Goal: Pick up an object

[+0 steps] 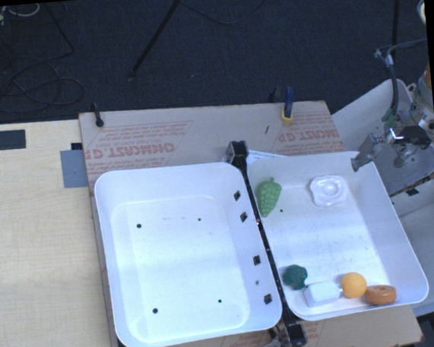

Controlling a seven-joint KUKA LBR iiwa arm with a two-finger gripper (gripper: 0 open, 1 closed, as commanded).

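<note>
Beside white block, orange ball (354, 285)

A brown cardboard sheet with mirrored red printing (198, 136) lies on the pale wooden bench top (35, 263), reaching from beneath the gripper (364, 155) far out to its left. A blue-and-yellow clamp (287, 103) grips the cardboard's far edge, up and left of the gripper. A small black clamp (98, 116) sits at the far corner, well apart from it.

Two shallow white plastic bins rest on the cardboard. The right bin's rim (409, 265) lies just below the gripper, and the left bin (179, 256) is well left of it. A black jointed strip (257, 234) runs between them.

Black tape patches (1, 148) and a grey square patch (72, 167) mark the bench, farthest from the gripper. Thin cables (32, 80) trail over the dark floor (189, 42) beyond.
</note>
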